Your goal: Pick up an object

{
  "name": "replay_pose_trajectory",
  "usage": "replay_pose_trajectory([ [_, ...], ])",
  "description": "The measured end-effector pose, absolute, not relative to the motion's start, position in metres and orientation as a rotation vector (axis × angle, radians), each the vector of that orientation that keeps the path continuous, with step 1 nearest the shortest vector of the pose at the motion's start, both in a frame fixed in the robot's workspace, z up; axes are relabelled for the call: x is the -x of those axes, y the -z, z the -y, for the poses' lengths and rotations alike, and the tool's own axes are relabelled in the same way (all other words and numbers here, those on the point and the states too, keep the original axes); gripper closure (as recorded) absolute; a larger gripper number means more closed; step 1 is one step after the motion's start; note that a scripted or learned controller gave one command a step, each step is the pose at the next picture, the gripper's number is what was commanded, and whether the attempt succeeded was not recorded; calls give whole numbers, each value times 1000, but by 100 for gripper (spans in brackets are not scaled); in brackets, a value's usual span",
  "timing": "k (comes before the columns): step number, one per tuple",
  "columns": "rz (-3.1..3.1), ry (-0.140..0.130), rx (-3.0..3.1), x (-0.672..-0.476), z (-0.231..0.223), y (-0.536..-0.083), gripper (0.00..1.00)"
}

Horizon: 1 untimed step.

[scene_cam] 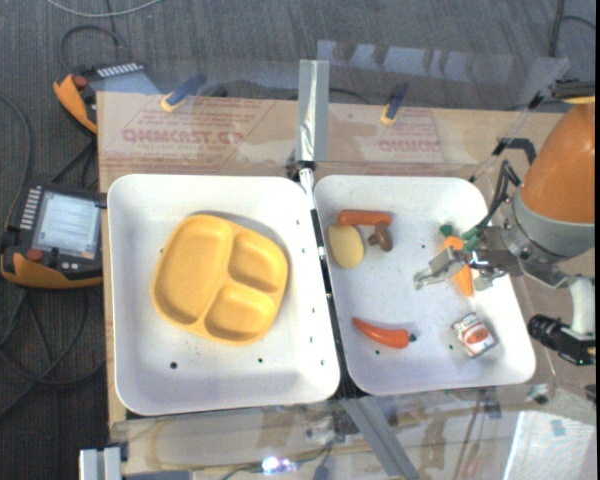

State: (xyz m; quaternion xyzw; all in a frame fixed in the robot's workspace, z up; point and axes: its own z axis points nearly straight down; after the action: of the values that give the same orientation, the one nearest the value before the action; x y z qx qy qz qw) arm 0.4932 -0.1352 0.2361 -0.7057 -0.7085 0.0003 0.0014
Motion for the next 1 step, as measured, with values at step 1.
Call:
replay_pose_trajectory([
  [1, 2121, -1, 2313, -546, 211, -182, 0],
])
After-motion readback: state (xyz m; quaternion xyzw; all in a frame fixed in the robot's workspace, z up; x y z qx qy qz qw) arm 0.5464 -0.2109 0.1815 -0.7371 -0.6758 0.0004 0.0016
